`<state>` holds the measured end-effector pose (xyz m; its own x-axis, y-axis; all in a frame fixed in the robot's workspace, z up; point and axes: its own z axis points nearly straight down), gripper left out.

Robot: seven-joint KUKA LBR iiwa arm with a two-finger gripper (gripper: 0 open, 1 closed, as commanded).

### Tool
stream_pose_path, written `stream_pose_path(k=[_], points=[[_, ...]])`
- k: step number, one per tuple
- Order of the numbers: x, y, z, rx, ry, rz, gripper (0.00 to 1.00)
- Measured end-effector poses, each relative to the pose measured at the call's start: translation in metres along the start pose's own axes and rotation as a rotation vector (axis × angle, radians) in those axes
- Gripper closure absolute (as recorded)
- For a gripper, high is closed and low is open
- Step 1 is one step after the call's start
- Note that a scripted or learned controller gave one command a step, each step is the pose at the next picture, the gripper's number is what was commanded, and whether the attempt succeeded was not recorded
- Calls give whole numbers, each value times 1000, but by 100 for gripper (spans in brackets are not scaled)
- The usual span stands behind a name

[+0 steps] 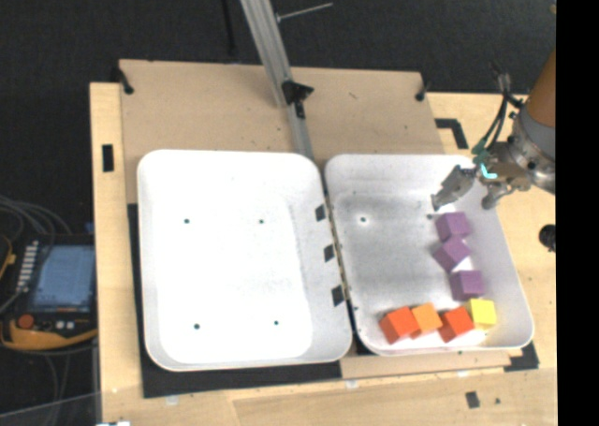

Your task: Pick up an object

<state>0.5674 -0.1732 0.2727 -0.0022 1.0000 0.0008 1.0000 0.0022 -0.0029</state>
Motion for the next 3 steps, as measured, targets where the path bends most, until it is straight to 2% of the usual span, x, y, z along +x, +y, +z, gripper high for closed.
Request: stream_pose_path(k=[1,3], points=[[0,1,-2,-4,-1,0,0],[5,10,105,2,-1,5,0]])
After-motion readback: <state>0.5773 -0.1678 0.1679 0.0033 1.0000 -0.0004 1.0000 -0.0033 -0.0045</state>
